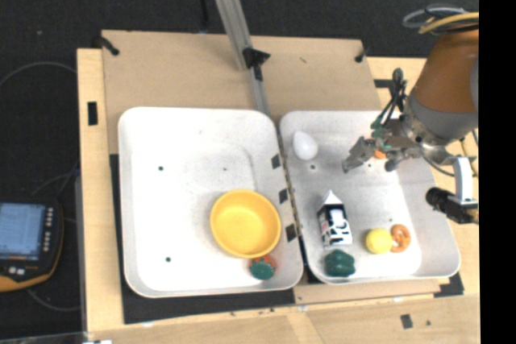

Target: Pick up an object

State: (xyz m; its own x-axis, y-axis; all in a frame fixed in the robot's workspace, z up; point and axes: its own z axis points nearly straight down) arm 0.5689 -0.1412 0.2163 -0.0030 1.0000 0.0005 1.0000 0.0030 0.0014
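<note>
My gripper [372,159] hangs over the upper middle of the right bin [427,205], open, with nothing between its fingers. A white egg-shaped object [304,145] lies to its left near the bin's upper left corner. Below the gripper stands a small black and white carton [333,225], and a green object [339,263] lies at the front edge. A yellow ball [377,241] touches an orange ring-shaped piece [399,237] at the lower right.
The left bin [177,165] holds a yellow bowl [245,222] and a small green and red object [262,267] at its front right corner. A metal pole [234,12] slants down to the gap between the bins. A tablet [24,242] lies at far left.
</note>
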